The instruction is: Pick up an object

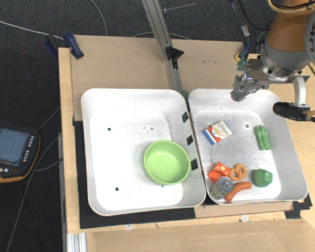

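Objects: small box [217, 132], pretzel [238, 170], green bowl [167, 162] | fingers [240, 93] above right bin [283, 140], state possibly closed, cannot tell

One fixed camera looks down at a slant on my worktop [126, 62] from well above, far enough to take in both white bins: the left bin [94, 140] mid-frame, the right bin [289, 140] beside it. My arm [291, 30] enters at upper right.

Loose items across the two bins

Green bowl [167, 162] upright in left bin; right bin holds small carton [217, 132], green stick [262, 137], pretzel [239, 170], green ball [262, 178].
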`<state>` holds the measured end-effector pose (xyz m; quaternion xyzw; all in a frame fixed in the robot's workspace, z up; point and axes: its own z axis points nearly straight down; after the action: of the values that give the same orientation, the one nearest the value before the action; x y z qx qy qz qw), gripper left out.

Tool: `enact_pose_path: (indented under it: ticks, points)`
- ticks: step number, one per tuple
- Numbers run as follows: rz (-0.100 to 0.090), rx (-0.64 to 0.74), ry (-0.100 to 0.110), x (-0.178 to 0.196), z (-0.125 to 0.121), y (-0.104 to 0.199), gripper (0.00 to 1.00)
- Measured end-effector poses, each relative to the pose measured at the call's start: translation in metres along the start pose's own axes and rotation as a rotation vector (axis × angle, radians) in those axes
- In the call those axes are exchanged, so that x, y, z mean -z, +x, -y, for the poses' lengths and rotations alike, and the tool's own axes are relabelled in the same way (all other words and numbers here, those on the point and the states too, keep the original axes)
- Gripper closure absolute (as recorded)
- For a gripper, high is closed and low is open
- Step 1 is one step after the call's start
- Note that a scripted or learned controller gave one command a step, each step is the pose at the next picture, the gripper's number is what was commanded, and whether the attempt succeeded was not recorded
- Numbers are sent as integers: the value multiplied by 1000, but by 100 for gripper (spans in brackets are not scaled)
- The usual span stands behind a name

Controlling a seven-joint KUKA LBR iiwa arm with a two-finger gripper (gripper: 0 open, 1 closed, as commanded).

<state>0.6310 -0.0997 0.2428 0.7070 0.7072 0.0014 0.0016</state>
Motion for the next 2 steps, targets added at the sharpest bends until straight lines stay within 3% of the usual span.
enact_pose_path:
  ticks: [2]
  points:
    - [-2,5,3,0,-13,108,100]
